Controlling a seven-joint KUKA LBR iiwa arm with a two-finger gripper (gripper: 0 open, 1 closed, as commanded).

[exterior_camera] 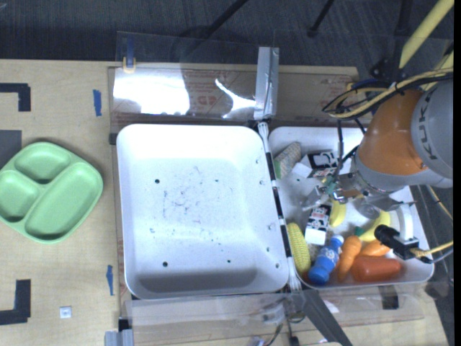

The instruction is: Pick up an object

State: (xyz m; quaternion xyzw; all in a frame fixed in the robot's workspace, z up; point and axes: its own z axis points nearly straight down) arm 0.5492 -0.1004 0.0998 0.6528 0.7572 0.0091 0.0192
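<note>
Camera view: end effector [333,188] above toys [338,254].

The arm [403,139] is cut off by the right edge of the view. The far right part of the right bin [317,137] is covered by the arm. The gripper [338,189] is masked by the wrist and surrounding clutter, so its finger state cannot be determined. Small items near the corn cob [298,245] are too small and jumbled to be identified. The tripod legs [238,6] are cut off by the top edge.
</note>
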